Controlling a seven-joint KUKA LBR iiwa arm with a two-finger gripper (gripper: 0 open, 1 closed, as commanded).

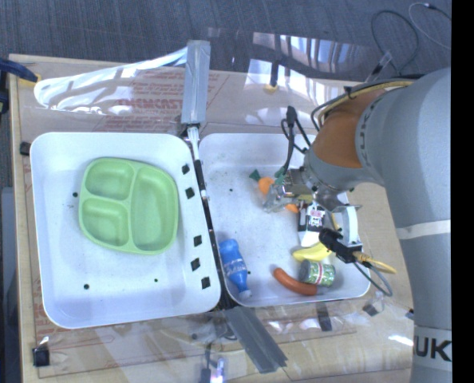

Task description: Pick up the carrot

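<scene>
- Carrot (266,185): a small orange toy piece with a dark green leafy tip at its upper left; it lies in the upper middle of the right bin (245,154), on the bin floor.
- Pincer (287,194): at the end of the grey arm (404,142) with its orange band (338,138), lowered into the right bin just right of the carrot. Whether the pincer is wide or narrow cannot be told, and no object can be seen gripped in it.
- Carrot and pincer: the carrot sits at the pincer's left side, very close or touching; a second bit of orange shows just below the tip.
- Other contents of the right bin: a blue bottle (235,267) at the lower left, a red sausage (294,282), a small green can (319,274) and a yellow banana (313,253) near the lower edge.
- Left bin (49,278): holds a green divided plate (130,205).
- Bench (101,86): bears both bins side by side.
</scene>
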